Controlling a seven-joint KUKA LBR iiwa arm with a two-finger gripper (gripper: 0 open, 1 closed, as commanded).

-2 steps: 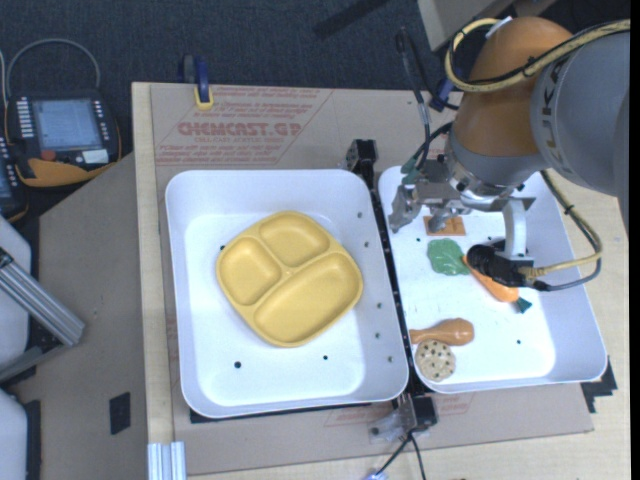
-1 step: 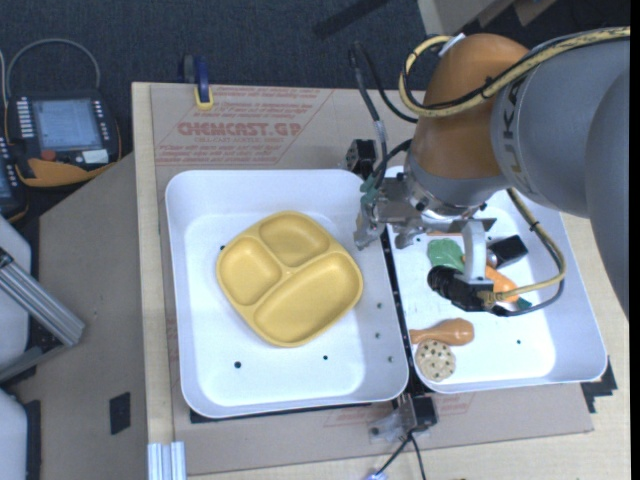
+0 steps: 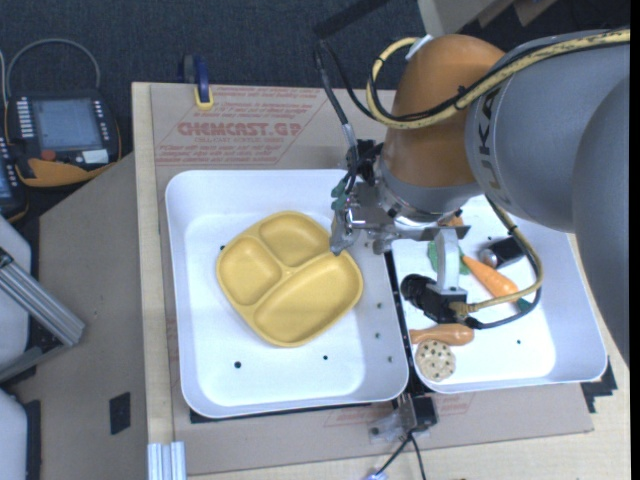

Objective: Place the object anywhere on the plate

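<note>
**Hand at the plate's far right rim, toy food lying in the neighbouring bin**

A yellow plastic plate (image 3: 290, 278) with three compartments lies in the shallow white left bin (image 3: 205, 368) on the worktop (image 3: 250, 128). The grey arm's hand (image 3: 340, 236) is just at the plate's upper right edge, over the rim of the small top compartment. From this angle I cannot tell whether the hand is released, clenched or grasping anything.

The loose things all lie to the right of the plate, in the shallow white right bin (image 3: 545, 348):
- an orange toy carrot (image 3: 490, 276), farthest from the plate
- a brown sausage-shaped piece (image 3: 442, 335), nearer the plate
- a round pale biscuit with dark chips (image 3: 436, 362), touching the sausage-shaped piece on its near side

Which of these is the task's object cannot be told. All three are well apart from the plate.
</note>
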